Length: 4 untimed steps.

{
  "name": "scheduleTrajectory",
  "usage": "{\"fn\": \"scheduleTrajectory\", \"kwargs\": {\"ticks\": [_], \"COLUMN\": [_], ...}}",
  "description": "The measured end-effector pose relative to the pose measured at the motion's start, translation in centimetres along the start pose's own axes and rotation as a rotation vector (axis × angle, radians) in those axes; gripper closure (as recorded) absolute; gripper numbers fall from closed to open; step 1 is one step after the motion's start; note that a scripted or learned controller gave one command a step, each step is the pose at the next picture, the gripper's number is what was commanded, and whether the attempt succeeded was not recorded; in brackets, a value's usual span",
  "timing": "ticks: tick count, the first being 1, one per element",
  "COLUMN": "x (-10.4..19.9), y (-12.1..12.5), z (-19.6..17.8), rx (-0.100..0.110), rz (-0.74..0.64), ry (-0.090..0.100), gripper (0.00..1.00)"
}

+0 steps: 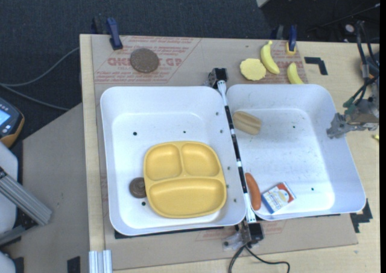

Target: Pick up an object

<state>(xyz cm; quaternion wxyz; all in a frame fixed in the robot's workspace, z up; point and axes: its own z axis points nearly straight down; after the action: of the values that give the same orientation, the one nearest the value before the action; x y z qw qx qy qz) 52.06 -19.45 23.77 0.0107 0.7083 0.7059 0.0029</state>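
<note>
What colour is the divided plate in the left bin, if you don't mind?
The divided plate is yellow, shown clearly in the camera view.

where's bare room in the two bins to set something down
Right bin: a wide bare patch across the middle and far side, bordered by the wooden block on the left and the hot dog and small carton at the near edge. Left bin: a bare strip beyond the yellow tray; its near half is crowded by the tray and brown disc.

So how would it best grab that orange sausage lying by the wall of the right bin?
Probably from straight above, across the middle of the sausage. It lies flat and long against the divider wall, so the jaws should close across its narrow width, though the wall side leaves little room.
</note>
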Motion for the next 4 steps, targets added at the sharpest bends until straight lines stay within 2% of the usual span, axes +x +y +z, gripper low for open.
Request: {"fn": "scheduleTrajectory", "kwargs": {"ticks": [1,2,3,4], "x": [3.6,3.5,11.0,4.9], "y": [-0.5,-0.5,1.5,9.4], "z": [4.5,4.3,10.7,15.6], "rx": [0.023,0.021,0.026,0.012], "rz": [-0.006,-0.004,-0.011,-0.004], "ry": [0.014,0.011,0.016,0.007], "gripper": [1.0,0.0,0.0,0.0]}}
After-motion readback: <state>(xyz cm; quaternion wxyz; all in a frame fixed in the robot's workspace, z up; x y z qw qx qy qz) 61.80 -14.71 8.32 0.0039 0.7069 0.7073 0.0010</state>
